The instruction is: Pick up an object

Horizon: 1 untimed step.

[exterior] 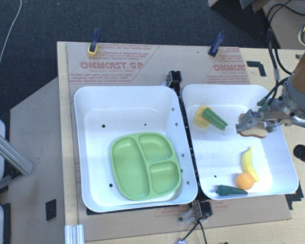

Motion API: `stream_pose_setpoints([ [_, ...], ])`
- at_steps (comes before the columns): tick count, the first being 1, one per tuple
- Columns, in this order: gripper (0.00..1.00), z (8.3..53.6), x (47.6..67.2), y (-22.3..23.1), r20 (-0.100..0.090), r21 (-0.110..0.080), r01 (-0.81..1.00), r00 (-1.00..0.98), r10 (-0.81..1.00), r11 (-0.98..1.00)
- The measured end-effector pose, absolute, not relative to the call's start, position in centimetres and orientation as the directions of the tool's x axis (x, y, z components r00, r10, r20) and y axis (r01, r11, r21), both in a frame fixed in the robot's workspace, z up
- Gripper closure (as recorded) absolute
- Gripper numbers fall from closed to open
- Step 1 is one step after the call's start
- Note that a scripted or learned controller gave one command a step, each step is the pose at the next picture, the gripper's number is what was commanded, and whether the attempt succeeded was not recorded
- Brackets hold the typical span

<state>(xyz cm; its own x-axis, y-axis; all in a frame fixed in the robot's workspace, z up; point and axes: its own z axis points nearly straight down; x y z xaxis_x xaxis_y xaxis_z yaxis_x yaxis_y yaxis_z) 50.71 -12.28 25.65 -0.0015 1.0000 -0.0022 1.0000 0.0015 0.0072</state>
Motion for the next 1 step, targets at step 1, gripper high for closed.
stream_pose_setpoints([
  [1,1.0,24.73,51.21,-6.06,0.003,-0.003,1.0,-0.007,1.0,0.007],
])
